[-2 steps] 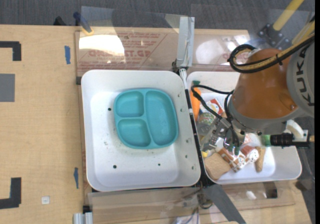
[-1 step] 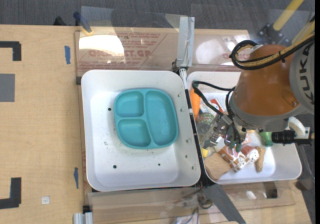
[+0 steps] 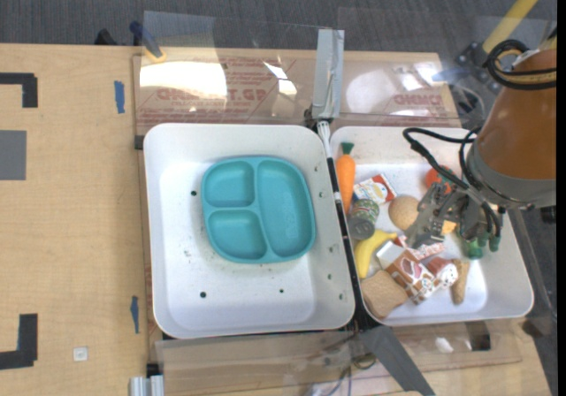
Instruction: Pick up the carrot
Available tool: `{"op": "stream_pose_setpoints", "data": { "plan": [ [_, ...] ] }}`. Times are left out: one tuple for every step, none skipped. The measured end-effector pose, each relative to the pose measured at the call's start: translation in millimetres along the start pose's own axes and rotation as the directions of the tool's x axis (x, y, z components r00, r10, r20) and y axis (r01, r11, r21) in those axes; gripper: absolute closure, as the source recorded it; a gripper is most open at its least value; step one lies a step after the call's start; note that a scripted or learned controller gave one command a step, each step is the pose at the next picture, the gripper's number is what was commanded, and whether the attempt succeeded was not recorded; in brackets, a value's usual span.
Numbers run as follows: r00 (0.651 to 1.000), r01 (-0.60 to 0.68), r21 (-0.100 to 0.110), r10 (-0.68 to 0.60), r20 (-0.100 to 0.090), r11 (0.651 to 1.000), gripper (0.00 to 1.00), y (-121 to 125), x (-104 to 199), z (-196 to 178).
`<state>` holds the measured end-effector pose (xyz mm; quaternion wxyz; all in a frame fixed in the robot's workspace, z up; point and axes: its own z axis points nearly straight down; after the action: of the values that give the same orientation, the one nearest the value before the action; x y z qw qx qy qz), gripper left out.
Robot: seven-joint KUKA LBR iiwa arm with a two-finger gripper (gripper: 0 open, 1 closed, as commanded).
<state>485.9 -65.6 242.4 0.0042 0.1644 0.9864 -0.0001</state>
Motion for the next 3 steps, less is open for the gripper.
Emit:
{"op": "stream_pose_setpoints", "data": {
  "plan": [
    [0.998,-0.065,0.002,0.065,-0.004,0.998,1.0,-43,-105,14],
    [0.998,-0.061,0.0,0.061,-0.001,0.998,0.0,-40,-105,13],
    [0.991,-0.137,0.001,0.137,0.003,0.991,0.0,-95,-150,146]
  ]
}}
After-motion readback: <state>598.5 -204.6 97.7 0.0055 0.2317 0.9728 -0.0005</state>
